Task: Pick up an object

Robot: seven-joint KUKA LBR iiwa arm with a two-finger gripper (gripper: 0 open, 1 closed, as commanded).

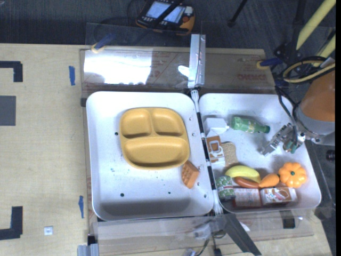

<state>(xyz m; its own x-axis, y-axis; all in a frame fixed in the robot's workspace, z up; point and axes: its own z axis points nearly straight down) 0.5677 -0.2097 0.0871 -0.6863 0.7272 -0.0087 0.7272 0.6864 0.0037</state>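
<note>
Choosing a Clear Target in the Right Bin

Clutter fills the right bin (314, 196), so we should aim for the pumpkin (292, 174) at its right edge. Above it hangs the gripper (281, 139); we cannot tell how wide it stands, and nothing shows held.

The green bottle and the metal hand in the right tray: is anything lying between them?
No. In the camera view, bare white floor of the right bin separates the green bottle from the hand.

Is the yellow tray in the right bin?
No, the yellow tray lies in the left bin, beside an orange snack piece.
</note>
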